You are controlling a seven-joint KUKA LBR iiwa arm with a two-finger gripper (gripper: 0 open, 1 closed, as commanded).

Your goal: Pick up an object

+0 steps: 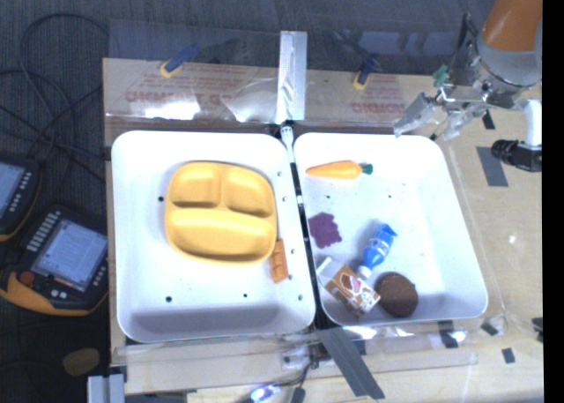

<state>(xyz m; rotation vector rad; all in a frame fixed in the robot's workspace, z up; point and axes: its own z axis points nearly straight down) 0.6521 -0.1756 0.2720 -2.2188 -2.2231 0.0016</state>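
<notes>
Objects in right bin (458, 216): one carrot (335, 169), one bottle (377, 247); claw (421, 121) spread, empty.

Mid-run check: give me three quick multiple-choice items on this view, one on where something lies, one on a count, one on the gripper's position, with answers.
1. Where does the yellow divided tray lie?
A. In the left bin
B. In the right bin
C. On the floor

2. How many things lie in the right bin?
A. Two
B. Five
C. Nine

3. Where is the gripper?
A. Down among the right bin's things
B. Over the left bin
C. Above the right bin's far right corner, off the things

Answers: 1 A, the tray sits in the left bin. 2 B, carrot, purple piece, blue bottle, brown carton, brown ball. 3 C, it hangs by the corner, apart from every object.
</notes>
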